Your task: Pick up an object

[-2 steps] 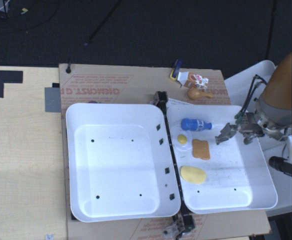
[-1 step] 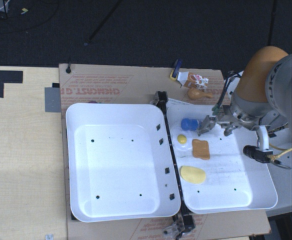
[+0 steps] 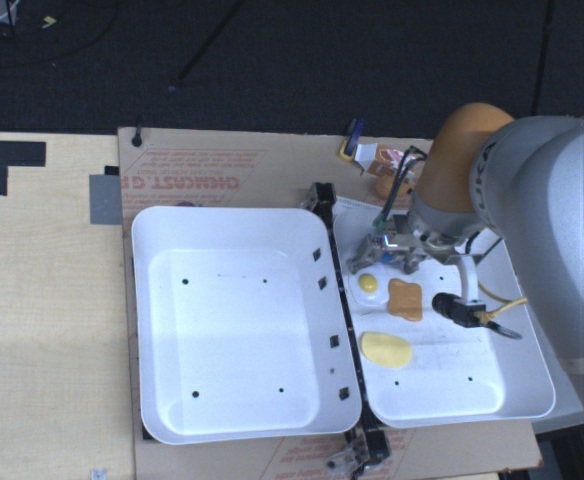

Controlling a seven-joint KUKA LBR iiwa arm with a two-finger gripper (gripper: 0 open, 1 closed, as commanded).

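The gripper (image 3: 390,254) was seen low over the right bin (image 3: 452,373), near that bin's far left corner. It was carried by the grey arm (image 3: 542,218), w/ the orange band (image 3: 462,148) above the wrist, reaching in from the view's right. Whether the gripper was open or closed could not be told.

Three objs. were seen on the floor of the right bin:
- The egg (image 3: 369,286), white w/ a yellow yolk, was found just below the gripper in the view, close to the bin's left wall.
- The toast (image 3: 405,300), brown, was found just beside the egg on its right. Contact btwn the two could not be judged.
- The lump (image 3: 385,349), yellow and rounded, was found nearer the camera, apart from both.

The left bin (image 3: 232,338) was set beside the right bin, and black clips (image 3: 334,341) were seen along the join. Both bins were laid on a cardboard sheet (image 3: 222,168) w/ red print, itself on a pale wood bench (image 3: 42,298). At the sheet's far edge a blue-yellow item (image 3: 352,141) was seen. Next to it was a brown item (image 3: 384,168), partly hidden by the arm. Neither could be identified.
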